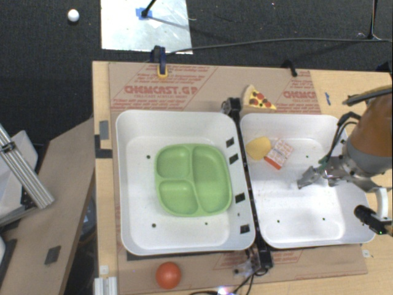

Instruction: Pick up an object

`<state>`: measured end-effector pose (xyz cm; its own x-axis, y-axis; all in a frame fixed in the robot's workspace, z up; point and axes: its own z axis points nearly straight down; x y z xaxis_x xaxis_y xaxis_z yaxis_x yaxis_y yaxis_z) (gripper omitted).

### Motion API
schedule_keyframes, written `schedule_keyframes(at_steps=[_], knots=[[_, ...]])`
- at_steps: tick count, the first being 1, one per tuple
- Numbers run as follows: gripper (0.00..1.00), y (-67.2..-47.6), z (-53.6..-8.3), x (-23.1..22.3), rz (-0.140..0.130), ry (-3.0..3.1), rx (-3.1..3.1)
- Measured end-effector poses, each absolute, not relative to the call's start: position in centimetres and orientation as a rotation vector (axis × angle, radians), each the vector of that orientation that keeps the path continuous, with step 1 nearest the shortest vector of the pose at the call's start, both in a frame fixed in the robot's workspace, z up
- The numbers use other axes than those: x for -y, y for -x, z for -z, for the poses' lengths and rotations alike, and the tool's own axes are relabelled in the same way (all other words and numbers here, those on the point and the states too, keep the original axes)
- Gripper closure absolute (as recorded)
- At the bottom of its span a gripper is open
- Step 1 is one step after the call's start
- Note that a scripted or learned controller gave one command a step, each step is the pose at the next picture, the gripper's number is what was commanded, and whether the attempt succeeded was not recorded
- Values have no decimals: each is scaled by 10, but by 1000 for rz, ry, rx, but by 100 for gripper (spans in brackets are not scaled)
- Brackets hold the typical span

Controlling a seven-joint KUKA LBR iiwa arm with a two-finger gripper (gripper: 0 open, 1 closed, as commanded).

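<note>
Gripper (309, 180) low over right bin (307, 226), finger state cannot tell; yellow item (258, 145) and small box (279, 153) lie far-left of it.

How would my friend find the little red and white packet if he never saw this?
Look in the right-hand white bin, near its far left corner. Two small things lie there side by side: a round yellow lump and, just right of it, the small packet. The packet is the boxy, tilted one, white with red-orange markings.
</note>
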<state>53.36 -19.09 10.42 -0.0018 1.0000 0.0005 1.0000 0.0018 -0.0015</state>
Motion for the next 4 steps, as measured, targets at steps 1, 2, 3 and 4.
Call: schedule_keyframes(at_steps=[1,2,3,4], knots=[[0,-535,-84,191,1,2220,2223],[100,-535,-95,191,3,2222,2226],[100,-539,-139,191,4,2220,2230],[100,-543,-201,187,4,2219,2230]])
